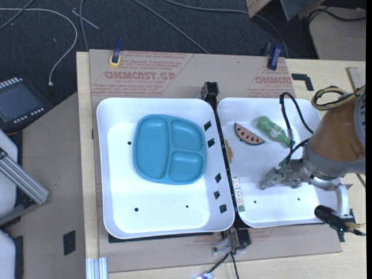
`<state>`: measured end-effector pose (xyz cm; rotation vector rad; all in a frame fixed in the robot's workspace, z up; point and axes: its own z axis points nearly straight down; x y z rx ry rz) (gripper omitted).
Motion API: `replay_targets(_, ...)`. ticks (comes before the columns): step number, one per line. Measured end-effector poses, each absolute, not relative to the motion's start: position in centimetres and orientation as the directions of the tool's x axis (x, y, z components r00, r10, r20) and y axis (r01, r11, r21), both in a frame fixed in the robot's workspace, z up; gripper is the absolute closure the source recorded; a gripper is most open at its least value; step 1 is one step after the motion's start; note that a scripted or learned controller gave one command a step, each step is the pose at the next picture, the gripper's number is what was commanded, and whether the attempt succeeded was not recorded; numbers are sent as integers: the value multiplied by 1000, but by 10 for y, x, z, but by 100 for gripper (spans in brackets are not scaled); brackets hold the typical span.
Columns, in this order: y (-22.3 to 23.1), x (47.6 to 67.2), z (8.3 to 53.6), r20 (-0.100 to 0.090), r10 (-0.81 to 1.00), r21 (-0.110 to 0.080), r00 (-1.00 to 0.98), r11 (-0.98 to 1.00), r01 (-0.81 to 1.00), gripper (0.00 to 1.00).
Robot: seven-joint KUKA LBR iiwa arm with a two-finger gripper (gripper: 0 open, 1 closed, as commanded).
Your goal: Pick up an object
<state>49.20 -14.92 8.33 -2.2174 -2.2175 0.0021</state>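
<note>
1. Camera view cuts off the grey arm with its orange band [343,138] at the right edge, so its upper links are out of frame, and the wrist covers the right part of the right-hand shallow white bin [256,214].
2. Small brownish item [229,151] at the left wall of the right bin is half hidden by the divider between the bins and is too small to make out; a narrow strip with small markings [238,193] lies along the same wall nearer the front.
3. Left-hand shallow white bin [116,208] holds a blue plastic divided plate with three compartments [170,149], lying flat towards the far side.
4. Right bin holds a watermelon-slice toy, red with a dark rind [249,134], and just to its right a green bottle-shaped object [273,129], both towards the far side; a black cable crosses the green one.
5. Hand [272,180] sits low over the middle of the right bin, pointing left, with its metal fingers [266,184] close to the bin floor. They seem pressed close together with nothing between them, though the angle makes this hard to judge.
6. Watermelon toy and green object lie apart from the hand, on its far side.
7. Both bins rest on a cardboard sheet with red print [139,74] laid on the desk [325,80].
</note>
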Motion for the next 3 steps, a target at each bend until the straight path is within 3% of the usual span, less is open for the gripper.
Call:
replay_targets(1, -149, 493, 96, 2, 1000, -1, 1, -1, 1000, 100)
replay_targets(3, -154, 491, 203, -2, 1000, 6, -1, 1, 1000, 100)
